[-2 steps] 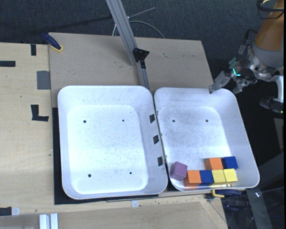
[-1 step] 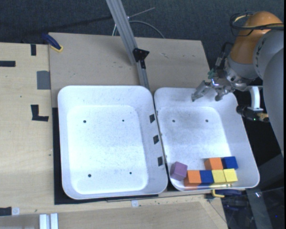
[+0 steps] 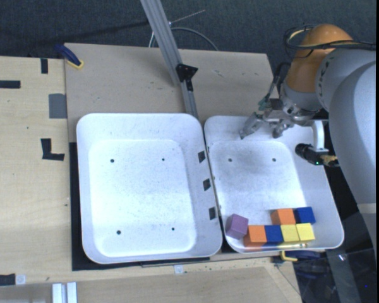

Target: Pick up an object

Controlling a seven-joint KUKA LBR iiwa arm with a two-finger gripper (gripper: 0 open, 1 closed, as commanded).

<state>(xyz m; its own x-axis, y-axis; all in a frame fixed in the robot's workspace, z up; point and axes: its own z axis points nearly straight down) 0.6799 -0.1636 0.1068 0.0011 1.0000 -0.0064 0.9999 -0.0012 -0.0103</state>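
Purple block (image 3: 237, 224) tilted beside orange, blue, yellow blocks (image 3: 284, 227).

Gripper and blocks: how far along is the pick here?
Nothing looks picked yet. The gripper sits over the far end of the right bin, with nothing visible between its fingers. The blocks, purple, orange, blue and yellow, lie clustered at the bin's near edge, apart from the gripper. Left to do: travel to the cluster, descend, grasp one, lift.
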